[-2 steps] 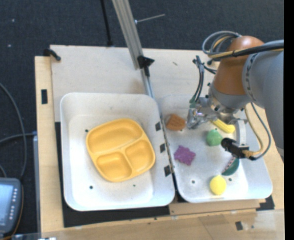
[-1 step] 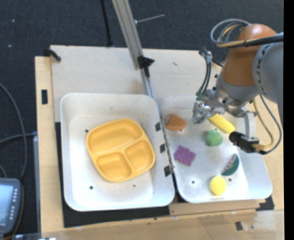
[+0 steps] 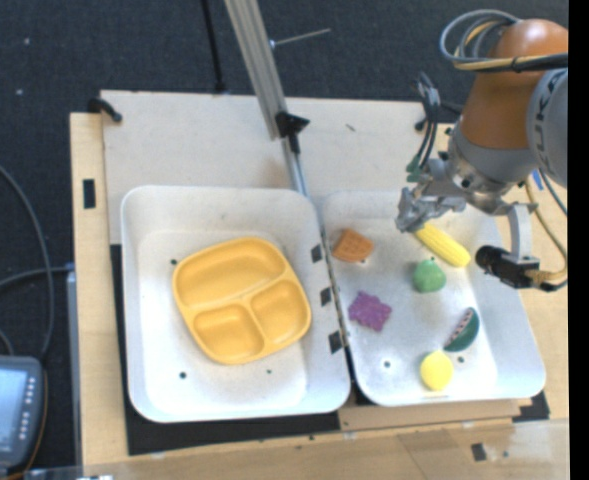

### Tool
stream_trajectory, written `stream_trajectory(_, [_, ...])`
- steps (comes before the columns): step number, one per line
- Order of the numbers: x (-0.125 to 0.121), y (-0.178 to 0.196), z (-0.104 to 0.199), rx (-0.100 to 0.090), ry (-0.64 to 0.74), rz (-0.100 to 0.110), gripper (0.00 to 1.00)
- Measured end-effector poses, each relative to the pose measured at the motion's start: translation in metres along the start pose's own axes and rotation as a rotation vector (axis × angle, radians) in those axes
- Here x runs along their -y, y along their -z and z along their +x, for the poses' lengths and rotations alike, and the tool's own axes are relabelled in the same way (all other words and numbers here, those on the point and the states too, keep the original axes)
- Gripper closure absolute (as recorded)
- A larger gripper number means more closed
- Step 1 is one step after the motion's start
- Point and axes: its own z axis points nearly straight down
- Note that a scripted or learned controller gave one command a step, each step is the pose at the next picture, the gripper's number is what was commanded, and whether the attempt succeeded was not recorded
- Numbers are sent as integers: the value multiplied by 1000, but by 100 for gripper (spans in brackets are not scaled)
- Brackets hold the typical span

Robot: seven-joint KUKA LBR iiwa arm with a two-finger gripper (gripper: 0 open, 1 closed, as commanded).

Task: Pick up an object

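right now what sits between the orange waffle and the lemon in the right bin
In the camera view, the purple grapes lie between the orange waffle and the lemon, on the floor of the right bin, apart from both.

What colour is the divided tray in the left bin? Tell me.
Yellow-orange, plain with no pattern, on the divided tray in the camera view.

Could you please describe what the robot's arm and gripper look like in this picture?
The arm is grey with a rounded, glossy orange band above the wrist. Pale cable loops arch over the orange part, and thin dark wires run down its side. The wrist below is grey metal, ending in a small, dull grey gripper. A black fitting with a cable sticks out beside it.
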Motion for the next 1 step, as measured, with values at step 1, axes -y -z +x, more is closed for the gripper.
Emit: stream_trajectory(1, [27,-8,37,-1,2,7,100])
